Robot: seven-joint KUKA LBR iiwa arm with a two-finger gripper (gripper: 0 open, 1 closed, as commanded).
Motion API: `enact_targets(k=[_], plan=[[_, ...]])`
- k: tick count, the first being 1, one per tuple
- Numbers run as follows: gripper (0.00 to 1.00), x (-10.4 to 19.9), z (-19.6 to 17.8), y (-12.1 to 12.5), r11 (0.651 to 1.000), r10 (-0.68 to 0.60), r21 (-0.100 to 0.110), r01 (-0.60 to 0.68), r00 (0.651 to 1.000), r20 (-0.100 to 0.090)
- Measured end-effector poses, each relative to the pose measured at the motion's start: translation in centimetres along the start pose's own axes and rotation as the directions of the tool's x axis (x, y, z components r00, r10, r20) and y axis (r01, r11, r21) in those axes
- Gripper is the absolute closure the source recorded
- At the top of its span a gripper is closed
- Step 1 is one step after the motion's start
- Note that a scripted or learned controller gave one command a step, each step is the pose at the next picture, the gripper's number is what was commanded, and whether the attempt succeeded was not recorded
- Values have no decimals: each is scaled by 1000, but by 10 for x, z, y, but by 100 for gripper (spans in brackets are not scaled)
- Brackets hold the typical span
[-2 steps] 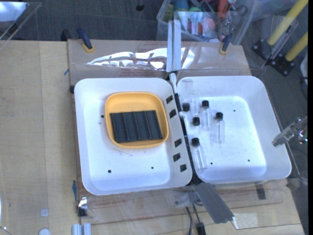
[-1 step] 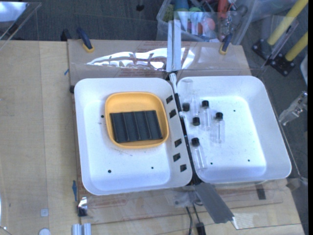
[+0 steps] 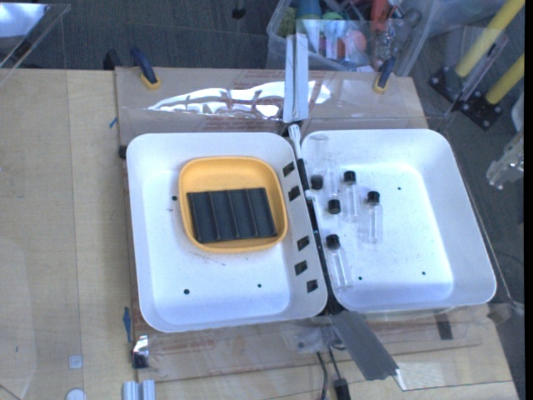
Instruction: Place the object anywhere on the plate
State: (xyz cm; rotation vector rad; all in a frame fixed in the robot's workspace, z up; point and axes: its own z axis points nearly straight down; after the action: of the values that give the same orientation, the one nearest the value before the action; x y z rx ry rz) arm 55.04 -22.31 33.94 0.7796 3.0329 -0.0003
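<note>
1. Already lying flat on the yellow plate [image 3: 190, 176], near its middle: a dark ridged block [image 3: 231, 215], its ribs running away from the camera.
2. Sitting inside the left bin [image 3: 158, 282], that plate, well apart from the bin's walls on every side.
3. Lying scattered in the right bin [image 3: 433, 248], toward its left half: several clear vials [image 3: 371, 217] with black caps, some touching one another, none reaching over into the left bin.
4. Running along the seam between the two bins: a row of small black squares [image 3: 301, 242].
5. Showing at the right edge, outside the right bin and well clear of the plate: a pale grey shape, seemingly the gripper [image 3: 510, 170]; too blurred to be telling whether apart or together.
6. Standing behind the bins: a narrow clear strip [image 3: 296, 73], with blue clamps [image 3: 144, 67] gripping the board at both back corners.
7. Resting beyond the bench: a clear tub [image 3: 416, 11] holding colourful bottles and packets, their labels being too small for reading.
8. Leaning at the top right: yellow bars [image 3: 493, 30].
9. Lying in front of the bins: a flat grey plate of metal [image 3: 366, 350].
</note>
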Motion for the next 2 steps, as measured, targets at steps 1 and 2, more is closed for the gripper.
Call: enact_targets(k=[1, 2], plan=[[100, -14, -43, 8, 983, -184, -1, 184, 983, 0], [100, -46, -71, 26, 902, -432, -1, 432, 902, 2]])
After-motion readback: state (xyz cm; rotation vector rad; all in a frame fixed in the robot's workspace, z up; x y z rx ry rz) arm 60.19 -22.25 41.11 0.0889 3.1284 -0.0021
